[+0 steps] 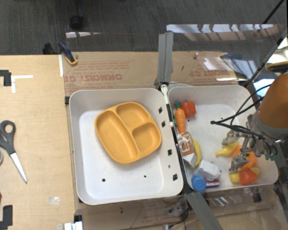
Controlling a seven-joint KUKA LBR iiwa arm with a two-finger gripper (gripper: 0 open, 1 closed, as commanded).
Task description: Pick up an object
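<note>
My gripper (234, 153) hangs low over the right end of the right bin (215, 100), with the orange-banded arm (277, 106) above it. Its two silvery fingers (229, 141) look spread apart, so it is open. A small yellow banana-like toy (222, 151) lies just left of it, and an orange piece (247, 156) sits right by the fingers. Nothing is clearly gripped. A red tomato-like toy (248, 175) and a yellow piece (235, 178) lie just below the gripper. Part of this pile is hidden by the wrist.
The right bin also holds a carrot (181, 119), a red block (188, 108), a white-orange packet (185, 145), a white lump (210, 170) and a blue cap (198, 182). An orange divided plate (129, 132) lies in the left bin (85, 181). Scissors (10, 147) rest at the far left.
</note>
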